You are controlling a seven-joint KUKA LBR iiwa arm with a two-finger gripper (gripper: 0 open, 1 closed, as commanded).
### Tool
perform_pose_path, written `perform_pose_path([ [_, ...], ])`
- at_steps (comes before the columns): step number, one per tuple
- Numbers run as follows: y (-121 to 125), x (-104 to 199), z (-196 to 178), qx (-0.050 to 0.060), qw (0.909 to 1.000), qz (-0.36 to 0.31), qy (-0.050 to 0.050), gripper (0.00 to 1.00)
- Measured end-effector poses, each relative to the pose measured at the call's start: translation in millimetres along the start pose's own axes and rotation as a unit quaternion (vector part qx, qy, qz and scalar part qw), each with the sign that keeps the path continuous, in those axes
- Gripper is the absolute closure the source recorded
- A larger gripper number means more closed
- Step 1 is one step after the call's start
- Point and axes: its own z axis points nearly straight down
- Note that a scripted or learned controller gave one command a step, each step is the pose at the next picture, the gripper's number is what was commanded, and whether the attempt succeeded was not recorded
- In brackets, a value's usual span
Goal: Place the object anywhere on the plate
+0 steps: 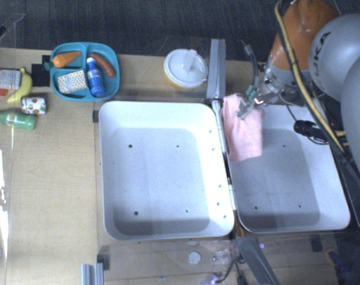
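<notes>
One pink cloth [242, 129] hanging from jaws [248, 107] (right bin [298, 183]).

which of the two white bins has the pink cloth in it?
The right bin, the one under the arm. The pink cloth lies against its left wall near the back corner, with the gripper at the cloth's top edge. The left bin holds no cloth.
</notes>
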Motion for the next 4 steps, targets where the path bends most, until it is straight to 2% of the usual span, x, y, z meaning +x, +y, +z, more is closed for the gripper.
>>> perform_pose_path([
  [1,2.5,1.1,-40.5,-0.001,1.0000,-0.004,0.000,1.00],
  [2,17.0,53.1,-32.8,0.000,0.9788,-0.205,0.001,1.00],
  [3,39.2,103.4,-27.0,-0.002,0.9184,-0.396,0.000,1.00],
  [4,61.5,148.3,-41.9,-0.003,0.8426,-0.539,0.000,1.00],
])
